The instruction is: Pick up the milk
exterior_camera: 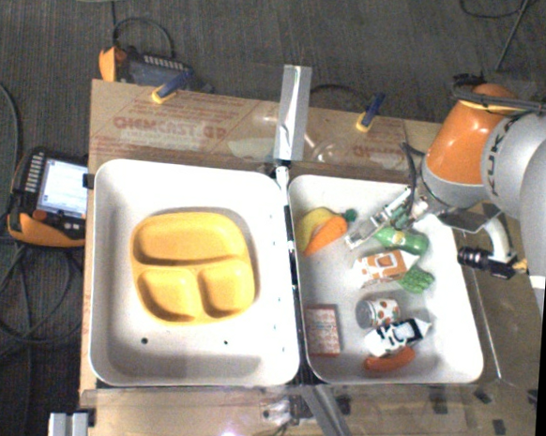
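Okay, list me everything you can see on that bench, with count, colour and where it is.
bins: two, white, side by side on the bench.
tray: one, yellow, three compartments, in the left bin.
carrot: one, orange, upper left of the right bin.
green bottle: one, near the gripper.
carton: one, orange and white, mid right bin.
green toy: one, right of the carton.
can: one, white and orange.
milk: one, black and white, lower right bin.
sausage: one, red-orange, bottom edge.
flat packet: one, brownish.
gripper: one, grey, low over the right bin.
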Tool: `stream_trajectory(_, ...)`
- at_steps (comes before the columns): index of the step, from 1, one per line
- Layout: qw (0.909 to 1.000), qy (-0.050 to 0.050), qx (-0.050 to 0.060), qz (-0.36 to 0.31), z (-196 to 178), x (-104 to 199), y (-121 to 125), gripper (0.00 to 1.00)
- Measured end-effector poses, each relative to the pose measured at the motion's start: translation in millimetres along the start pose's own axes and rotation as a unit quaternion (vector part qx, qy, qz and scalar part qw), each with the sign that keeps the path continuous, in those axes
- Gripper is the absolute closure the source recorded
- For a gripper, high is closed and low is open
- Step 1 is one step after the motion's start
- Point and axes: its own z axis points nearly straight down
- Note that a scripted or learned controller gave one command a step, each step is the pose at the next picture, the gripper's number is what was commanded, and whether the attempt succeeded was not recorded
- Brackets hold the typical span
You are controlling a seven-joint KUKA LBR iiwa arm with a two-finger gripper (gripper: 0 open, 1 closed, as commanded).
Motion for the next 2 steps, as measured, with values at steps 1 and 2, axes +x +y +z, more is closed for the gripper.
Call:
stream_trajectory(1,1.0000,0.000,0.000,0.000,0.0,0.0,0.0,0.00)
stream_trajectory(2,0.9993,0.006,0.006,0.036,-7.1,60.7,-26.1,0.00)
